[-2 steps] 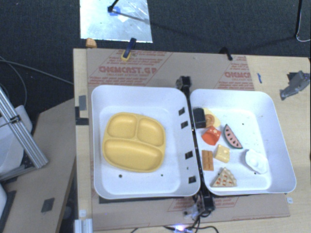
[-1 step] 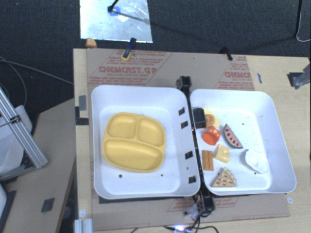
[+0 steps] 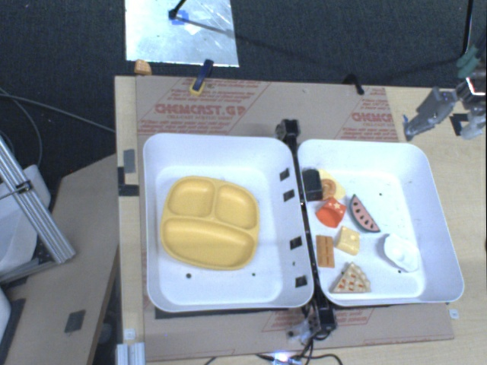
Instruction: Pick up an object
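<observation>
Nothing was picked yet: the hand (image 3: 423, 120) hung beyond the right bin (image 3: 434, 196), its grip unreadable, while the toy foods, including a watermelon slice (image 3: 364, 214), lay inside untouched.

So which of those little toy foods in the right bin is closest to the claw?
The watermelon slice, judging by this slanted view. It lies nearest the bin's upper right, where the claw hangs outside the rim; the other toy foods lie further left or lower.
</observation>
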Motion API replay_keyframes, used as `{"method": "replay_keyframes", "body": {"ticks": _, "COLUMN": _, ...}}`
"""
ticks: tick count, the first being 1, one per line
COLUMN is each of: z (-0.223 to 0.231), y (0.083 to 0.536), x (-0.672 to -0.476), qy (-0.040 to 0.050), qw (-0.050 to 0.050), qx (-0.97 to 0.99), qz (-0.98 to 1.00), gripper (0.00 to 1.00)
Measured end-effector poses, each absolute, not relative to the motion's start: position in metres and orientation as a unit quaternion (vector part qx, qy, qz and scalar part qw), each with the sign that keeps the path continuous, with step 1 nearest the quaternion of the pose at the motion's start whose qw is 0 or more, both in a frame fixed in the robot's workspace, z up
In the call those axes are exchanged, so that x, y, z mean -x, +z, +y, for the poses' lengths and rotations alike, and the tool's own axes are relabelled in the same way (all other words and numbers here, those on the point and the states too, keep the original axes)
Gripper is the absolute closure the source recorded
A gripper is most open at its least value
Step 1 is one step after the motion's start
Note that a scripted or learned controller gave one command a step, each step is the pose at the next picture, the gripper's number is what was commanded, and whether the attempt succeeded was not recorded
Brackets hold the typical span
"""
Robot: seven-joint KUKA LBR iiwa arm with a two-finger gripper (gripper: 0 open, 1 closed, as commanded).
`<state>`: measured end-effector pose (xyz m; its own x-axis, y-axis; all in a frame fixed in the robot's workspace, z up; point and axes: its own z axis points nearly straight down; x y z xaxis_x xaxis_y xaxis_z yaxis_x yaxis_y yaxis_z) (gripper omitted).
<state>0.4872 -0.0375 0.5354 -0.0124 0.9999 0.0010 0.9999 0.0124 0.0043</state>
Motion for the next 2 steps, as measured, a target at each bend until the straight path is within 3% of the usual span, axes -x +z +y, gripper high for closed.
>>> {"method": "replay_keyframes", "body": {"ticks": 1, "z": -0.159, "y": 0.535, "x": -0.485, "qy": -0.0002, "qw": 0.003, "qx": -0.711, "qz": 0.703, "gripper": 0.0}}
{"method": "replay_keyframes", "body": {"ticks": 2, "z": -0.021, "y": 0.535, "x": -0.487, "qy": 0.0024, "qw": 0.001, "qx": -0.701, "qz": 0.714, "gripper": 0.0}}
